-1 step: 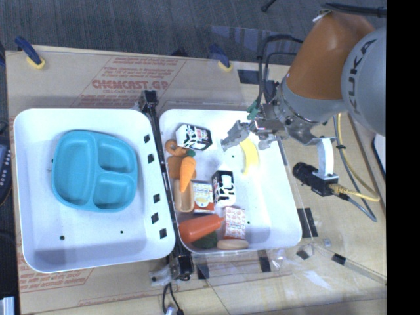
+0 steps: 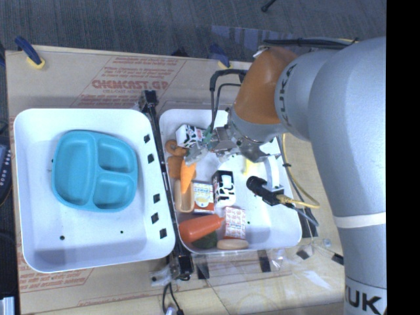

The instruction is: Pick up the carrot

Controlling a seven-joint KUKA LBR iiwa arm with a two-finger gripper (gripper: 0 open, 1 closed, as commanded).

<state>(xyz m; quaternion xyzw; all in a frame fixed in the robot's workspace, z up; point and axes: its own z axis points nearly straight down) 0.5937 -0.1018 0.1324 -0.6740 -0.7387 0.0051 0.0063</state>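
Reaching into your right bin [image 2: 289, 231], the gripper [image 2: 209, 140] hovers just above the carrot [image 2: 188, 174], which lies near the bin's left wall; you cannot tell how it is set.

Landmark: the right bin [image 2: 289, 231], which stands on the worktop [image 2: 79, 77]. The left bin [image 2: 33, 241] sits just left of it, their walls touching, and holds a divided tray [image 2: 95, 170]. Inside the right bin, the carrot [image 2: 188, 176] lies near the left wall. A small carton [image 2: 203, 197] lies just right of the carrot. A larger carrot-shaped item [image 2: 201, 227] lies at the near end, beside a packet [image 2: 235, 222]. The gripper [image 2: 209, 141] is above the far end.
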